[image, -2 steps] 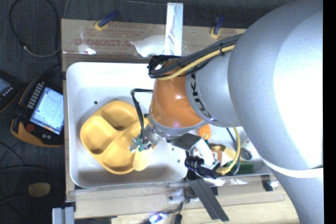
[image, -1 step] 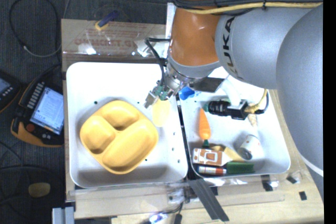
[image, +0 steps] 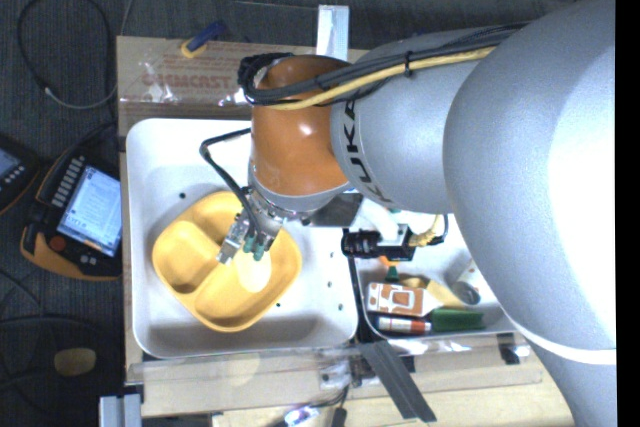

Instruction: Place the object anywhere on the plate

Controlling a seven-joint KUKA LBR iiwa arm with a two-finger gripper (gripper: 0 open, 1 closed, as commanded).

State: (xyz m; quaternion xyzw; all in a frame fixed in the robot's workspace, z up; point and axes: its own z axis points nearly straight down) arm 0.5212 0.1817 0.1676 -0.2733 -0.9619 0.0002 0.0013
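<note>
Over in the left shallow white plastic bin [image: 160, 315] I've got the yellow divided plastic plate [image: 190, 260] sitting at a slant, and my two-finger gripper [image: 252, 245] hangs right over its right-hand section with a small pale, whitish-green object [image: 259, 253] at the fingertips. The fingers look pinched around it, though it's tiny from up here, so I can't say what it is. Further right, the orange-banded grey arm [image: 300, 135] covers most of the right bin [image: 440, 340], where an orange-and-white box [image: 398, 298] and a dark green tube-shaped thing [image: 455, 320] lie side by side.
</note>
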